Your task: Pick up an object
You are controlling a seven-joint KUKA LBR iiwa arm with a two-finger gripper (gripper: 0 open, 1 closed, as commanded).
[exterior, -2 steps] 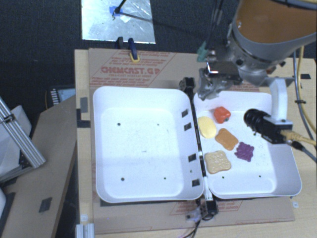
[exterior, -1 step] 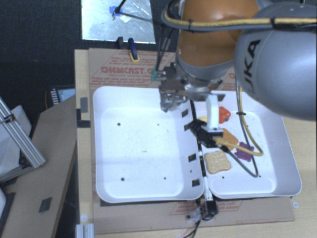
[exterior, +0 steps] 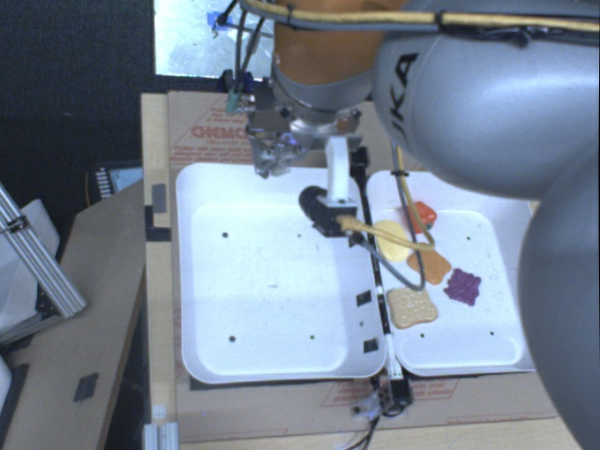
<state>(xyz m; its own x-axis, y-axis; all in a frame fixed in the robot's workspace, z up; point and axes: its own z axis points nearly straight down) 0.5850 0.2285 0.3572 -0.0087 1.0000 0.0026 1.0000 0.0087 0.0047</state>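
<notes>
Hovering tool, over far rim, left bin

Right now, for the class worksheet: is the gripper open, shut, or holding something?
Gripper: cannot be told from this view; it is at the far edge of the bin on the view's left.

We see a tan desk w/ a sheet of brown cardboard lying flat on it, red print along the cardboard's far edge. Behind and left of the desk the bkgd is dark, approx. black. One bright pale rectangle sits at top, lit hard; we can't tell what it is. At far left a silver metal rail slants down. A small dark square sits on the desk, bottom left.
</notes>
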